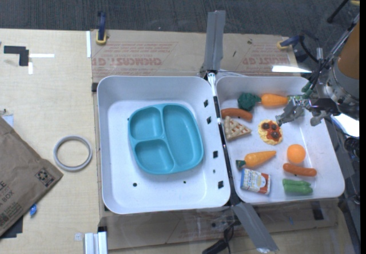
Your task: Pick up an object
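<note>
The right bin (337,175) holds several toy foods. Among them are a green broccoli (247,100), an orange carrot (273,99), a red sausage (236,113), a waffle wedge (235,129) and a small round pizza (270,131). Nearer the front lie an orange ball (295,153), a second carrot (259,158), another red sausage (299,170), a green pod (297,187) and a printed packet (255,181). My gripper (289,114) hangs over the back of this bin, just up and right of the round pizza. It is open, with nothing between its fingers.
The left bin (114,190) holds a teal divided plate (166,138). On the bench to the left lie a grey tape ring (72,152) and a brown cardboard box (20,181). Cables and the arm crowd the right bin's far right side.
</note>
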Robot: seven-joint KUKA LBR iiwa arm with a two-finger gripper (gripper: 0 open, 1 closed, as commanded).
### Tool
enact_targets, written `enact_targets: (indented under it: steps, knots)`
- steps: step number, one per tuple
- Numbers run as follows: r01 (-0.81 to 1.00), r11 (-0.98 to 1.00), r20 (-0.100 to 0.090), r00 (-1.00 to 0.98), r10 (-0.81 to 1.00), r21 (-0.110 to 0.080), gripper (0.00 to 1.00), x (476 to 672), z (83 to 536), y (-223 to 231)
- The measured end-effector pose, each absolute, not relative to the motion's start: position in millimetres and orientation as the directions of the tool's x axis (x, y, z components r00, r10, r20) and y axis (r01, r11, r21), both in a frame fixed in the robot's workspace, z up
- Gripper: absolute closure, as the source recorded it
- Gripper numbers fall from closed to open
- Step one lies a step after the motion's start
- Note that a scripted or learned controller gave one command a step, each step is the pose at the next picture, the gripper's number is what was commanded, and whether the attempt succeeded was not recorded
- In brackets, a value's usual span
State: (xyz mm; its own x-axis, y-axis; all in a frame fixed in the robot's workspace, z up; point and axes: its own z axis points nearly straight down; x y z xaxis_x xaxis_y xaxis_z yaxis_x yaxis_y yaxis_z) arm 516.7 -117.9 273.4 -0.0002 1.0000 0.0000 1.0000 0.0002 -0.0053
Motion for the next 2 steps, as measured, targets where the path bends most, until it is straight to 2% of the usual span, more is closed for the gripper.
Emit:
enact_targets:
  steps: [1,2]
  knots:
    - [0.992,0.125,0.000,-0.125,0.992,-0.002,0.00,542.2,149,-106]
    - [0.999,0.048,0.000,-0.048,0.999,0.002,0.00,564.9,93,-141]
